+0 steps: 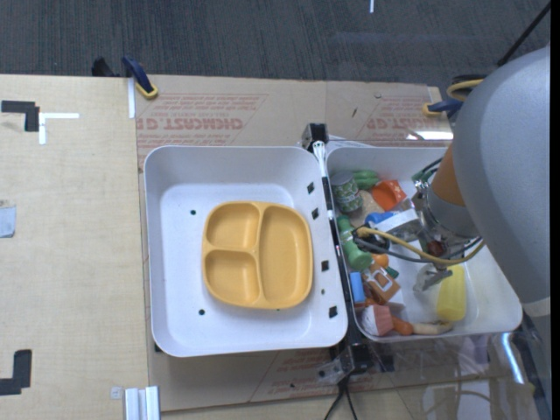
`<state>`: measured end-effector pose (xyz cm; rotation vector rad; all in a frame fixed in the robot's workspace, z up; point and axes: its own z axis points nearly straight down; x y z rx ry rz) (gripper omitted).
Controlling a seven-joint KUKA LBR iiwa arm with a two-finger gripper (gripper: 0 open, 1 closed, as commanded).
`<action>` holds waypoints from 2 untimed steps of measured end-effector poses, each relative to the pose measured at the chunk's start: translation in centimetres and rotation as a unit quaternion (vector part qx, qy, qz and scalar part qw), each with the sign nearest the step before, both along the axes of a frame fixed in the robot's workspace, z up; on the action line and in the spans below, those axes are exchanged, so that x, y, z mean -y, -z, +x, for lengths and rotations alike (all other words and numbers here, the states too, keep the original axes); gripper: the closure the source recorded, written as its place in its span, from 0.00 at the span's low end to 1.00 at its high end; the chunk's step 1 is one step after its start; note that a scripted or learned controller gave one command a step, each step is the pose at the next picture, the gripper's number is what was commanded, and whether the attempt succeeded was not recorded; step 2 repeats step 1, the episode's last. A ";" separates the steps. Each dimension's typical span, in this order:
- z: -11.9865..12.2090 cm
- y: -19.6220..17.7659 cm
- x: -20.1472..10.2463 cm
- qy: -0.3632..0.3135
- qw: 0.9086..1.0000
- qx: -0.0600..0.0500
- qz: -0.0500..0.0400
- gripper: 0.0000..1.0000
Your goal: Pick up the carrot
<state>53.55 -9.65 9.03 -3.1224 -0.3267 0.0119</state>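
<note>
Two white bins (162,261) on cardboard-covered bench (70,261), dark carpet (219,16) beyond

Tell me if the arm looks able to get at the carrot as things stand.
Probably yes. The arm hangs over the right bin, and the carrot lies on top of the pile near the bin's far edge, with nothing covering it; neighbours crowd it closely.

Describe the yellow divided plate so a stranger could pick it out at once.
Start from the left white bin, the one away from the arm. The yellow plate lies flat in its middle. It has three compartments, and unlike the right bin's jumble of small items, it lies alone.
</note>
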 end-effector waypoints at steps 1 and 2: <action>-0.8 0.0 -0.2 0.003 1.000 -0.001 0.001 0.00; -0.8 0.0 -0.2 0.003 1.000 -0.001 0.001 0.00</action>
